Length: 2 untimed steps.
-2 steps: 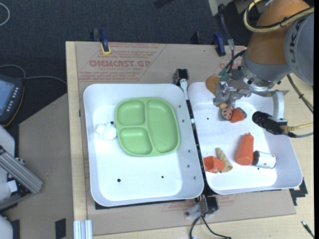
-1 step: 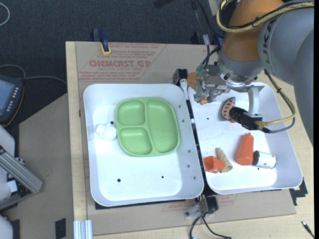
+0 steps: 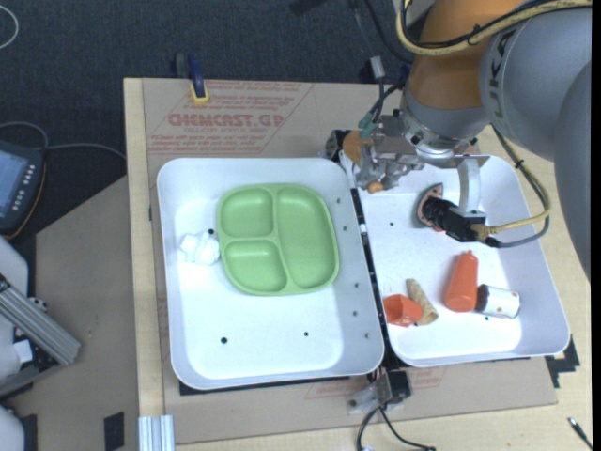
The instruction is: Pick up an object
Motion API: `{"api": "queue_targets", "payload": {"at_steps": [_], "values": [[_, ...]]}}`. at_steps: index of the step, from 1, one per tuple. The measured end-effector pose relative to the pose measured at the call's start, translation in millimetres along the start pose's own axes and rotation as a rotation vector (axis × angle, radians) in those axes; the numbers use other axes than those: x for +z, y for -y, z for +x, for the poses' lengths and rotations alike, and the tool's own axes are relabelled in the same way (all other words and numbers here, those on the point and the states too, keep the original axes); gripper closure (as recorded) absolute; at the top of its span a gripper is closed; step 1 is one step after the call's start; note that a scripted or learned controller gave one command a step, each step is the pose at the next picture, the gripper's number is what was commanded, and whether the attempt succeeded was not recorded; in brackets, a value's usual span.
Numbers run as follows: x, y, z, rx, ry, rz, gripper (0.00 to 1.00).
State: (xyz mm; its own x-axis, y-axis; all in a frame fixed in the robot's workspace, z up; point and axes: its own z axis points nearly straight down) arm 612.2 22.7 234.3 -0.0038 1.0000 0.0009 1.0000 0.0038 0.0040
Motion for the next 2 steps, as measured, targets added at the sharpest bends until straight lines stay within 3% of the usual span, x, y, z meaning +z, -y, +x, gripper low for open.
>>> {"api": "queue_targets", "payload": {"at_steps": [2], "values": [[0.2, -4.3, -8.7, 0.004, 0.002, 0.001, 1.0]]}}
